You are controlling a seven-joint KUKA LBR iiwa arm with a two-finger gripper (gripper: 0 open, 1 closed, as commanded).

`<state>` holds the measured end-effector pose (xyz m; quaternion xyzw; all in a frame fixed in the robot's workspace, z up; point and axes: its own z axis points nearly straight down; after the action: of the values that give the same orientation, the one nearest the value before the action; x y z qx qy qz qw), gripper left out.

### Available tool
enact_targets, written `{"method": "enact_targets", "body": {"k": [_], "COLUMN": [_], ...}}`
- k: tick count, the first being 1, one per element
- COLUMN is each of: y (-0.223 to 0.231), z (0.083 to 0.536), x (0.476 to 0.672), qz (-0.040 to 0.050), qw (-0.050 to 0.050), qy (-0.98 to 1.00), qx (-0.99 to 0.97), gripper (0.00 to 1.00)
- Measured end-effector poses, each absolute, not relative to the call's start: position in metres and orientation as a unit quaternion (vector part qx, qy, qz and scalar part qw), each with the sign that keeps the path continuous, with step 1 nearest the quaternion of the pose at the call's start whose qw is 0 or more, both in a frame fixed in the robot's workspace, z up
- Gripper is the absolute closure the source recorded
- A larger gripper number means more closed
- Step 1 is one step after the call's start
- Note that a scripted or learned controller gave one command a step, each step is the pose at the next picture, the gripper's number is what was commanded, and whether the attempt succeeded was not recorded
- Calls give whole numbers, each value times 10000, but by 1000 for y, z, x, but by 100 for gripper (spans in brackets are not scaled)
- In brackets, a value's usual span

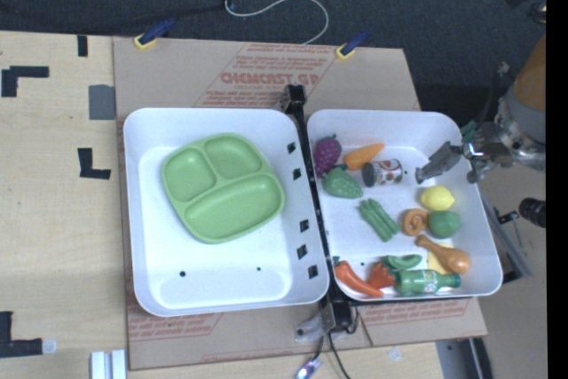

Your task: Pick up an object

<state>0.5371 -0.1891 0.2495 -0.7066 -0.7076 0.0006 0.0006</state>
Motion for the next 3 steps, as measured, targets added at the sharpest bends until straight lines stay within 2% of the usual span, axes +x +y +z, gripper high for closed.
{"method": "enact_targets", "body": {"k": [1, 2, 3], "y": [-189, -140, -142], "z": [259, 513, 513], "x": [537, 539, 539], "qz": [7, -51, 8], "qw": [7, -79, -15], "qy": [-7080, -7094, -7079], "qx": [-7062, -7048, -7063], "gripper": [100, 100, 100]}}
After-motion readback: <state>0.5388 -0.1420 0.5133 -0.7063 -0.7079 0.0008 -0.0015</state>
